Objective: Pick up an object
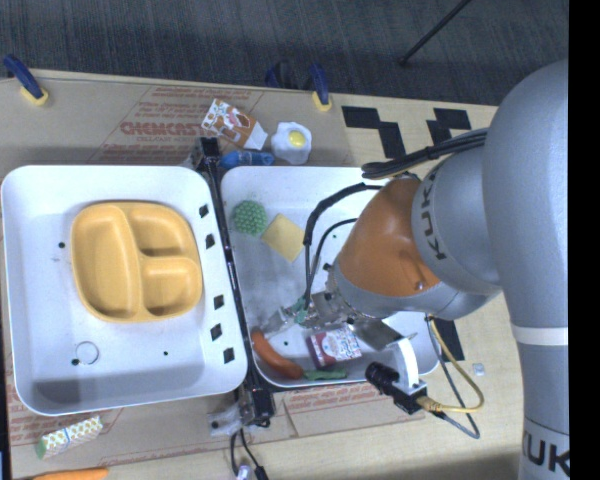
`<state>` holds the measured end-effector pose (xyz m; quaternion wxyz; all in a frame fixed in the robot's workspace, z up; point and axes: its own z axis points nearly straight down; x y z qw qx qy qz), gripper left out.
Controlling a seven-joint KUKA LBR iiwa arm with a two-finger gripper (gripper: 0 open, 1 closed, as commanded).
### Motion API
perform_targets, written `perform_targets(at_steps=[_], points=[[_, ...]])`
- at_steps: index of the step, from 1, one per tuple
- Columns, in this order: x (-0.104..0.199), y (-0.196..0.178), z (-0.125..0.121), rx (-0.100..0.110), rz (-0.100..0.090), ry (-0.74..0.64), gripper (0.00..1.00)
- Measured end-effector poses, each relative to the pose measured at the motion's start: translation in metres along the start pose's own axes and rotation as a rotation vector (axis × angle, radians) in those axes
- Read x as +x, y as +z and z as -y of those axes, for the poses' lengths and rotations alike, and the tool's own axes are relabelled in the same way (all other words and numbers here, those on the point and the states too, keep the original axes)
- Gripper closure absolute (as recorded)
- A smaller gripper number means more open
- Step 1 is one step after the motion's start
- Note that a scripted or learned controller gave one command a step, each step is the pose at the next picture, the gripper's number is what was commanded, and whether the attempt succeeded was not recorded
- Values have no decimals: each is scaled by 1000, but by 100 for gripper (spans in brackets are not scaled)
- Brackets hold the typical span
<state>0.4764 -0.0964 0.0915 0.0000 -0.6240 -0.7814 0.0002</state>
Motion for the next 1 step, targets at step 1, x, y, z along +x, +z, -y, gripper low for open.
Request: perform_targets(at_steps=[1], points=[[-28,0,-81,2,-2,-76,0]])
